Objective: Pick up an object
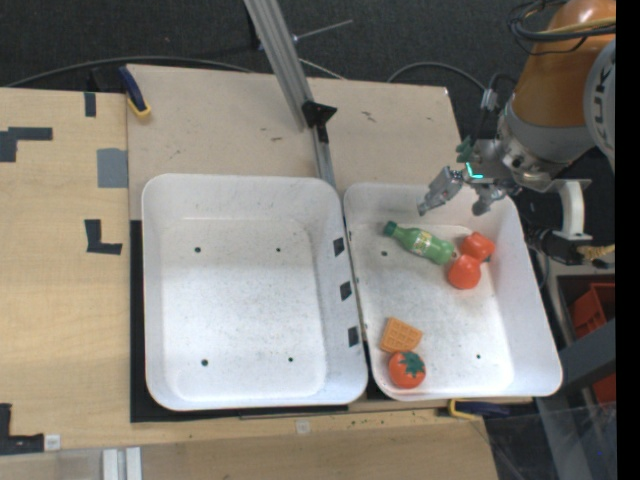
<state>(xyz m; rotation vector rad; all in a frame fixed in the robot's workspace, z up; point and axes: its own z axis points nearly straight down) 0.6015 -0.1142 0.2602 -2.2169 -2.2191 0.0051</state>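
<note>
My gripper hangs open over the far edge of the right bin, its two grey fingers spread apart with nothing between them. Just below it lies a green bottle on its side. Two red-orange round fruits touch the bottle's right end: one farther back, one nearer. Toward the bin's front sit an orange cracker-like square and a red tomato with a green top.
The left bin stands beside the right one, the rims touching. A slanted metal pole rises from behind the bins' junction. A blue-and-yellow clamp sits at the bench's back left.
</note>
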